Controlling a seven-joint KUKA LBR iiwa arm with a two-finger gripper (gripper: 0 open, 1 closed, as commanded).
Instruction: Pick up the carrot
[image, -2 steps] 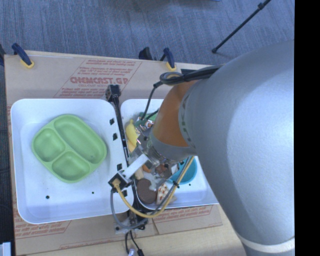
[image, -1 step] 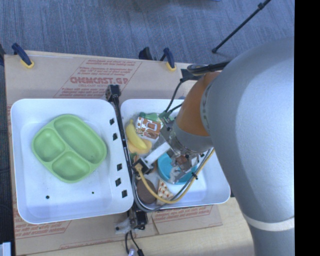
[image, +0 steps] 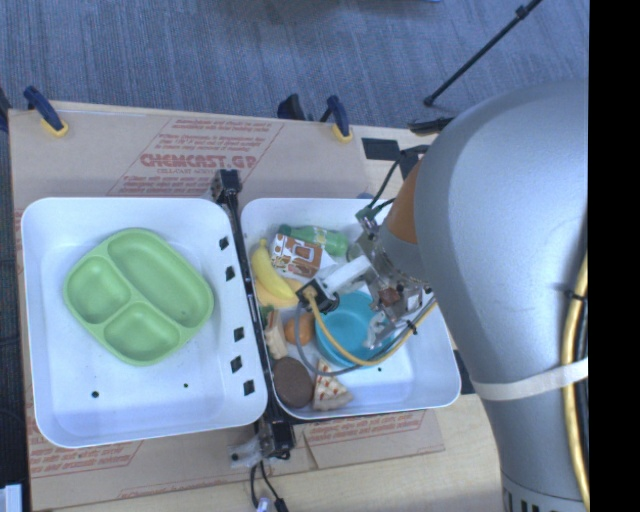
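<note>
In the right bin (image: 435, 375), a small orange piece (image: 298, 328) that may be the carrot lies between the banana (image: 270, 280) and the blue bowl (image: 345, 335). It is partly hidden by the things around it. My gripper (image: 388, 305) hangs low over the bowl's right side, a short way right of the orange piece. I see nothing held in it. The grey arm covers the bin's right part.
The right bin also holds a printed carton (image: 300, 252), a brown round disc (image: 293, 381) and a pizza slice (image: 330, 390) at the front. In the left bin (image: 50, 400) lies a green divided plate (image: 138, 295). A black divider (image: 240, 290) separates the bins.
</note>
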